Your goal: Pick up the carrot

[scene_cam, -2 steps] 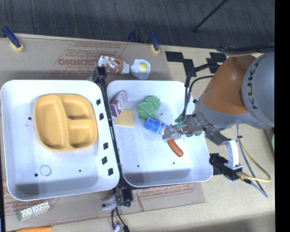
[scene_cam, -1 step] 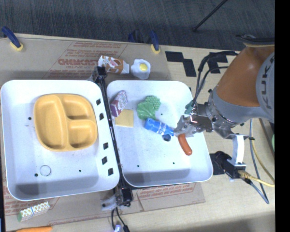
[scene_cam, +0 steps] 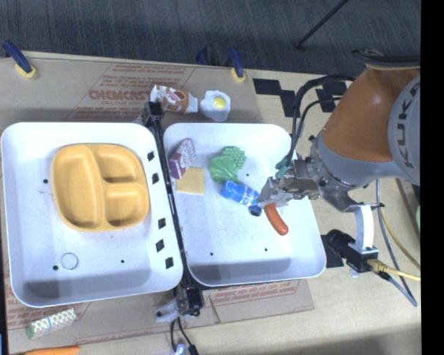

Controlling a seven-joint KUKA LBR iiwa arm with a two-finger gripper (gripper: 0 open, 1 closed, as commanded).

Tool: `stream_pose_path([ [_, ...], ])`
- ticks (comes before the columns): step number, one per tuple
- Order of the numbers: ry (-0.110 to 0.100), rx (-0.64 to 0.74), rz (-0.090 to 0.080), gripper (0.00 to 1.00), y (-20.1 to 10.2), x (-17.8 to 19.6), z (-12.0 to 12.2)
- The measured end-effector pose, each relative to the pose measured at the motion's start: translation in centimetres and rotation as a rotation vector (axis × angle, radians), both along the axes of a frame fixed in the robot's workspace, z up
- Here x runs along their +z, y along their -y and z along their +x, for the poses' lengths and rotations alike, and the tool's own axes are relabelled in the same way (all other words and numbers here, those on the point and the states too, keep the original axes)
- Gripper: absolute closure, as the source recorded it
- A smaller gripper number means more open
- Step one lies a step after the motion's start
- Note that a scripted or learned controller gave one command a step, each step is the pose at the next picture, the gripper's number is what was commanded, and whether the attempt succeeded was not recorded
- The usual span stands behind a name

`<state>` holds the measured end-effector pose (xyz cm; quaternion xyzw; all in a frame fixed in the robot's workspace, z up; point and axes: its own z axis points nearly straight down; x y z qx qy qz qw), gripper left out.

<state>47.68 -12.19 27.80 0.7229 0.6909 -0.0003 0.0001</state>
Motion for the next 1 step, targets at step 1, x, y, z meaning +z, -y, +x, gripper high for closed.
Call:
stream_pose_path([
  [1,-0.003,0.176,0.002,1.0,-3.15,-1.36,-0.04],
])
